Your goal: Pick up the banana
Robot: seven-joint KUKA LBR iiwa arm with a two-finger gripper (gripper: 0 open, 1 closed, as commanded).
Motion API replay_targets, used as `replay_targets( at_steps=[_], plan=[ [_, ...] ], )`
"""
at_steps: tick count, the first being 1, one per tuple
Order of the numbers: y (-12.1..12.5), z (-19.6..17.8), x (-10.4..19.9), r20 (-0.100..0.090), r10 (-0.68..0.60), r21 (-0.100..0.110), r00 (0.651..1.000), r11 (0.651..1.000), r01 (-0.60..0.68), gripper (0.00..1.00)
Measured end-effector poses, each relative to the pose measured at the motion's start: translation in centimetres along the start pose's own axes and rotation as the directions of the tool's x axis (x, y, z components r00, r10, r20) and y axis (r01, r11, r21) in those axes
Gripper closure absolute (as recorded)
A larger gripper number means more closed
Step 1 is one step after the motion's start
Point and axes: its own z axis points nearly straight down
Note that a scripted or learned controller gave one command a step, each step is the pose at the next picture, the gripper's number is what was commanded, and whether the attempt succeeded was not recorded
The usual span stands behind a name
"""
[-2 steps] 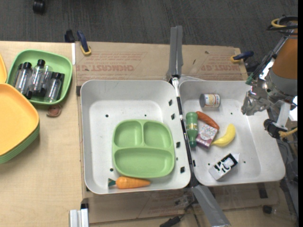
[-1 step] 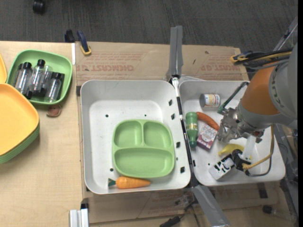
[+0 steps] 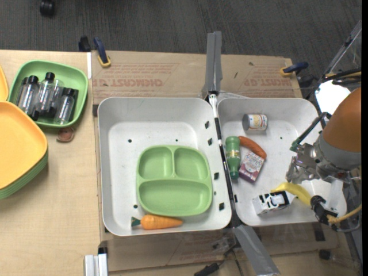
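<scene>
The yellow banana (image 3: 294, 192) lies near the right wall of the right bin (image 3: 276, 111), its left tip beside a small white and black carton (image 3: 273, 202). My gripper (image 3: 300, 172) hangs just above the banana's upper edge, at the end of the grey arm with the orange band (image 3: 348, 125). The gripper's lower end is dark and blends with the banana's top, so I cannot make out whether it touches the banana.
The right bin also holds a small can (image 3: 255, 121), a green bottle (image 3: 232, 155), an orange carrot (image 3: 253, 146) and a purple packet (image 3: 251, 165). The left bin (image 3: 115, 154) bears a green divided plate (image 3: 174, 180) and a carrot (image 3: 158, 222). A green tray of bottles (image 3: 49, 92) and yellow plates (image 3: 17, 154) sit left.
</scene>
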Motion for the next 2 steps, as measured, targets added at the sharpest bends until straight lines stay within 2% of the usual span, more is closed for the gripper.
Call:
replay_targets(
  at_steps=[1,2],
  plan=[
    [7.2,-3.8,-0.9,0.001,0.193,-0.001,0.981,0.981,-0.193,1.00],
    [1.9,2.9,-2.6,0.001,0.326,0.001,0.945,0.945,-0.326,1.00]
  ],
)
